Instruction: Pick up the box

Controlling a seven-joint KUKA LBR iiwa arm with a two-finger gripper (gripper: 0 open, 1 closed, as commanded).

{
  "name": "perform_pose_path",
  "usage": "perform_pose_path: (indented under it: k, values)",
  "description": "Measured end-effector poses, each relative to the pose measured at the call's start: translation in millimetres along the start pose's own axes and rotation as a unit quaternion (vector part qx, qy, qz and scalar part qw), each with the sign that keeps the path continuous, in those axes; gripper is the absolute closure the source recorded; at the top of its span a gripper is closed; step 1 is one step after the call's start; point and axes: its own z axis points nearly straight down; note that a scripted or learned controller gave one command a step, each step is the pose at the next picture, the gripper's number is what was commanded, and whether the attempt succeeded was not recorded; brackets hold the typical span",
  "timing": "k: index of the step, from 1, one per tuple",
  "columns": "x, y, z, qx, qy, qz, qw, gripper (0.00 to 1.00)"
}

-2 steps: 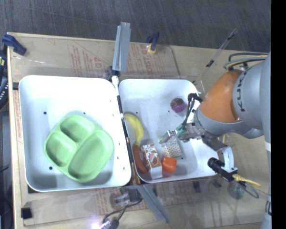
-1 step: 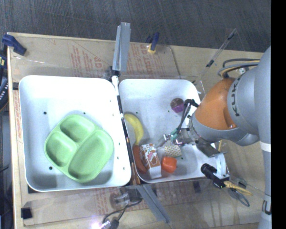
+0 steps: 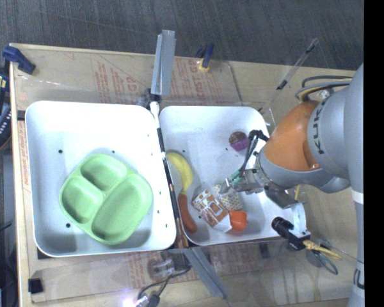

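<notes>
Two white bins sit side by side on your bench, so let's go big to small. Your arm (image 3: 320,146) comes in from the right, grey with that fat orange band, and it hangs over the right side of the right bin (image 3: 205,123). The left bin (image 3: 51,126) has a green divided plate (image 3: 106,198) lying flat in its lower middle, three compartments, tilted a bit relative to the bin walls.

Over in the right bin you've got a small pile of stuff toward the near wall. The box (image 3: 211,206) you're after is the orange-and-white patterned carton, lying in the lower middle of that bin, just left of where the gripper (image 3: 238,183) comes down. The gripper tip is right at the box's upper right corner, looks like touching or close to it. Honestly can't tell from this angle whether it's spread or pinched, too much clutter there.

A banana (image 3: 181,169) lies along the bin's left wall, above the box. A red-orange carrot-ish thing (image 3: 187,215) sits below the banana, just beside the box's left side. An orange-red round item (image 3: 238,220) touches the box's lower right. A small purple object (image 3: 239,141) sits apart, up near the arm.
</notes>
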Motion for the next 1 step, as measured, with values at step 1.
perform_pose_path:
  k: [1]
  values:
    - [0.2, 0.1, 0.0, 0.000, 0.000, 0.000, 1.0000, 0.00]
